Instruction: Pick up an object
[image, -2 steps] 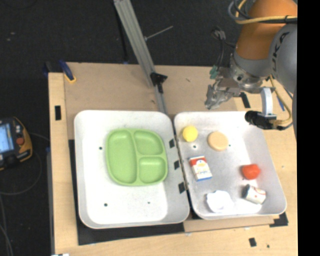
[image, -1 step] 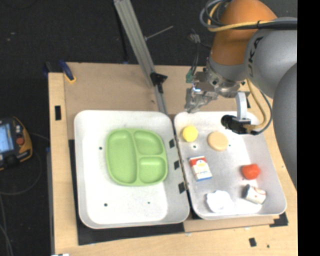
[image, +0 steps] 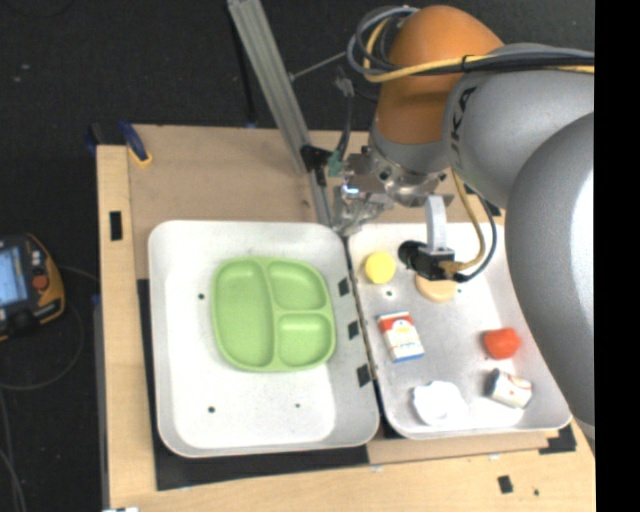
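Note:
My gripper (image: 349, 212) hangs over the far end of the divider between the two bins, just up and left of a yellow ball (image: 379, 267). In the right bin (image: 470, 415) there are also a tan round piece (image: 437, 290), a small red and white carton (image: 400, 336), an orange-red piece (image: 502, 343), a white round thing (image: 437, 402) and a small white and brown thing (image: 508, 389). The view shows nothing held in the gripper.
The left bin (image: 180, 400) holds a green divided plate (image: 272, 313). A grey slanted rail (image: 283, 100) runs down to the bins' far edge beside the gripper. The large grey arm (image: 540, 150) overhangs the right bin's right side.

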